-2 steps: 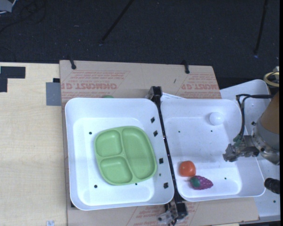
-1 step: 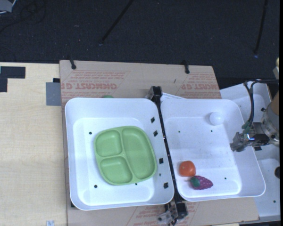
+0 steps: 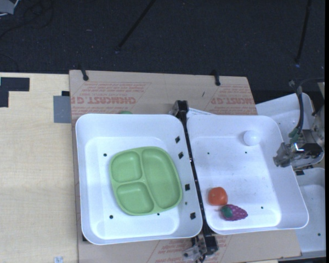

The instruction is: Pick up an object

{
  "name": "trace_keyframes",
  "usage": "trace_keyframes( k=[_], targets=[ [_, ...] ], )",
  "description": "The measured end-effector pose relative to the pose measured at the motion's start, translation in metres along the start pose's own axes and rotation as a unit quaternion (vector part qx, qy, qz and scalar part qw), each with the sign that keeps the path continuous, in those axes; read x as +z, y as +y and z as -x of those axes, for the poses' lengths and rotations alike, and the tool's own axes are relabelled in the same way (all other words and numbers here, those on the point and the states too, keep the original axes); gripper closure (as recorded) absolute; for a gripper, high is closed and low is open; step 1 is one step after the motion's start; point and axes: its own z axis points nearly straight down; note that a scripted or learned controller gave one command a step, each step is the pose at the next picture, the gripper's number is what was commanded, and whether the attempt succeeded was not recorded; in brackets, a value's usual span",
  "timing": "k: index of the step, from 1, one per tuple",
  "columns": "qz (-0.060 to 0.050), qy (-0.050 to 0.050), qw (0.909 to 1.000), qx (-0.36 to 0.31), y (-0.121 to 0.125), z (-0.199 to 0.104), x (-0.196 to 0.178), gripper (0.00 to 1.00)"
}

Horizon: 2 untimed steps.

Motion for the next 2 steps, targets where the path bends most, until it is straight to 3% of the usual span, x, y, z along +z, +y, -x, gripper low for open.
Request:
trace_keyframes(
  k=[2],
  targets=[
    [-0.004, 0.001, 1.0, -0.001, 0.023, -0.102, 0.014, 1.0]
  ],
)
